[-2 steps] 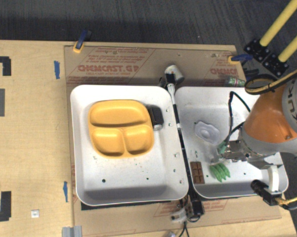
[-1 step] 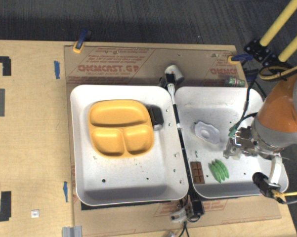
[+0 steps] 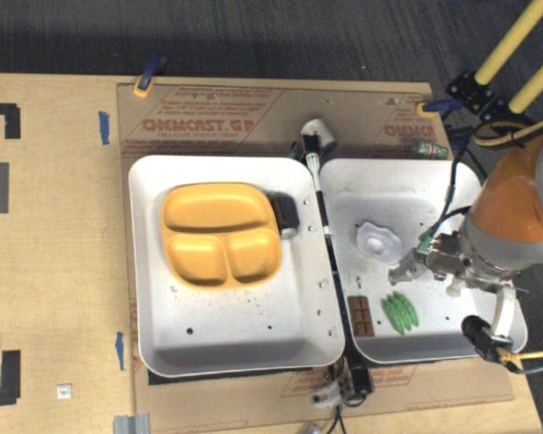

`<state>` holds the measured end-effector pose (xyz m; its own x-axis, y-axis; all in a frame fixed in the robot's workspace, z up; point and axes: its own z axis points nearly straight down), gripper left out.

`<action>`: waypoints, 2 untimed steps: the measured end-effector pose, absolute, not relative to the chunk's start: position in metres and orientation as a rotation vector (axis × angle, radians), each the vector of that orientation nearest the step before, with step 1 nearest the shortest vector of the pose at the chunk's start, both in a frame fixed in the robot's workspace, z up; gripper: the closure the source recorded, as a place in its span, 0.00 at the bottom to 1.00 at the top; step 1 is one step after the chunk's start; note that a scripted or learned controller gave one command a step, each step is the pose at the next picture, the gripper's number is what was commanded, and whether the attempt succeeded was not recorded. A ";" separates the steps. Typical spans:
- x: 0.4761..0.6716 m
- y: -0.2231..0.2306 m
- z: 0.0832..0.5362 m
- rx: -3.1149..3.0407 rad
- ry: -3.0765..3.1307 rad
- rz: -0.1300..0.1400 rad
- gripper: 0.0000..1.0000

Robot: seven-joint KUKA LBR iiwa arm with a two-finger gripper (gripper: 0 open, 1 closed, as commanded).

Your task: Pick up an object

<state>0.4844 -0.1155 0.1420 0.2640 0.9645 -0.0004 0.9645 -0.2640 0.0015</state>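
In the right bin (image 3: 434, 183) lie three small things: a white crumpled object (image 3: 378, 240) near the middle, a green ridged object (image 3: 400, 312) toward the front, and a brown chocolate-bar piece (image 3: 360, 316) by the front left wall. My gripper (image 3: 414, 267) hangs over the right bin, just right of the white object and above the green one. It reaches in from the grey wrist with the orange band (image 3: 515, 213). Nothing shows held in it.
The left bin (image 3: 154, 269) holds a yellow divided plate (image 3: 222, 233) with a black object (image 3: 285, 213) at its right edge. Cables run along the right bin's right side. A black fitting (image 3: 477, 331) sits at that bin's front right corner.
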 end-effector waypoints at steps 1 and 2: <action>0.578 -0.149 0.087 2.441 1.968 0.004 0.00; 0.621 -0.152 0.087 2.270 2.165 0.003 0.00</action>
